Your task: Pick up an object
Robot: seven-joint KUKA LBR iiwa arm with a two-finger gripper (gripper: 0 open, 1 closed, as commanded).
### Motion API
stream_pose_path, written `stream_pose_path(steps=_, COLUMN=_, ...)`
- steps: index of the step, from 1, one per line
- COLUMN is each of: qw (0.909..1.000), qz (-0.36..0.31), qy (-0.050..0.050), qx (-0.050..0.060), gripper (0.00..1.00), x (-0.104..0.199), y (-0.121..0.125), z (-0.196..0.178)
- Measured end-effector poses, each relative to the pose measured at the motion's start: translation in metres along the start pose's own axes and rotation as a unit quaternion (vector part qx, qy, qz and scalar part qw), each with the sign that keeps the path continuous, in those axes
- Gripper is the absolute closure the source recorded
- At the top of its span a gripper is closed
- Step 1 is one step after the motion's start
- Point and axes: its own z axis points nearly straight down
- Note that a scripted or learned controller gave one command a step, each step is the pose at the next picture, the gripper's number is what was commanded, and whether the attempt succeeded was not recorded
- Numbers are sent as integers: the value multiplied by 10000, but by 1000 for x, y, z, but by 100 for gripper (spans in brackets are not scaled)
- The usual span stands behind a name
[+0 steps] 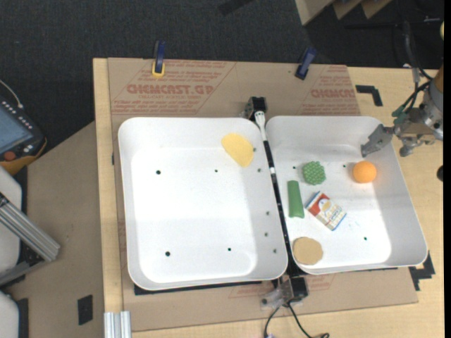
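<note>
ball (pixel 363 172): orange, smooth, round
sponge (pixel 238 148): yellow, soft-looking
gripper (pixel 389 140): can't tell how open, just over the ball, not gripping anything visible

- A bench (pixel 77 210) of pale wood carries a brown cardboard sheet (pixel 211 83) printed with red lettering.
- Two white bins lie on the cardboard, touching side by side: left bin (pixel 141 259), right bin (pixel 402 238).
- Two clips, apparently blue (pixel 159 50) (pixel 306 62), sit at the cardboard's far edge.
</note>
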Motion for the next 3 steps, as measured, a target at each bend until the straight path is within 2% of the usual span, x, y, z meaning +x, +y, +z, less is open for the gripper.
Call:
stream_pose_path(steps=1, qw=10000, qz=-16, qy=65, qx=14, gripper=0, x=-4, y=22, z=131)
stream_pose_path(steps=2, qw=10000, qz=-10, qy=-3, qx=-8, gripper=100, x=-9, y=22, z=115)
stream_pose_path(steps=3, qw=10000, qz=-29, qy=16, qx=5, gripper=100, x=68, y=19, z=125)
